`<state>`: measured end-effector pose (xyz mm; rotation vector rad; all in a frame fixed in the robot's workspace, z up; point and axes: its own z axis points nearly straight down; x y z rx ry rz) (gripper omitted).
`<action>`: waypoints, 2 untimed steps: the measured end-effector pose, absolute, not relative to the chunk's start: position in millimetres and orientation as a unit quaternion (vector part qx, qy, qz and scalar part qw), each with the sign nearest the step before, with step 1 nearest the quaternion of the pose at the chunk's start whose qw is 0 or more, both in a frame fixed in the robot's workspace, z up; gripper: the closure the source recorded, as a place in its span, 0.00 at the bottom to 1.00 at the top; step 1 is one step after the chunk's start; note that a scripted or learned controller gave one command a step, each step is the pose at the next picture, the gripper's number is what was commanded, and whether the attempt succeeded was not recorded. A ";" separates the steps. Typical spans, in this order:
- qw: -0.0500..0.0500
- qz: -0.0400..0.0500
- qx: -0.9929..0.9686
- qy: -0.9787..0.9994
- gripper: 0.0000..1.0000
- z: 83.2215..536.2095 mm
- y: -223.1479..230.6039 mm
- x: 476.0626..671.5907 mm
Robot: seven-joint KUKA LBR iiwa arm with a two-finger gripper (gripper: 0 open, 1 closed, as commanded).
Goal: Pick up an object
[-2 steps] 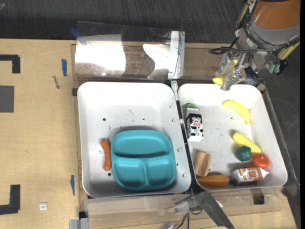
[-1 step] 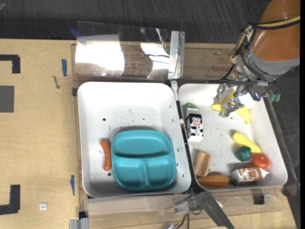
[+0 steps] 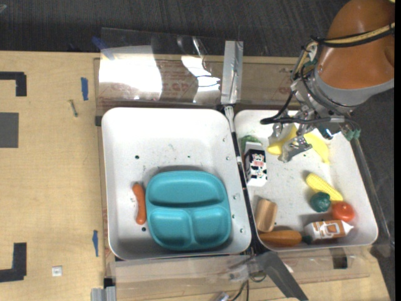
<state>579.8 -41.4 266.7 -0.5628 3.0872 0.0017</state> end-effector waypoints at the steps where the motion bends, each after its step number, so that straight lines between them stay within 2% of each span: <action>1: 0.002 0.000 -0.277 0.961 1.00 271.3 -59.1 498.4; 2: 0.004 0.000 -0.354 0.935 1.00 275.1 -59.0 574.4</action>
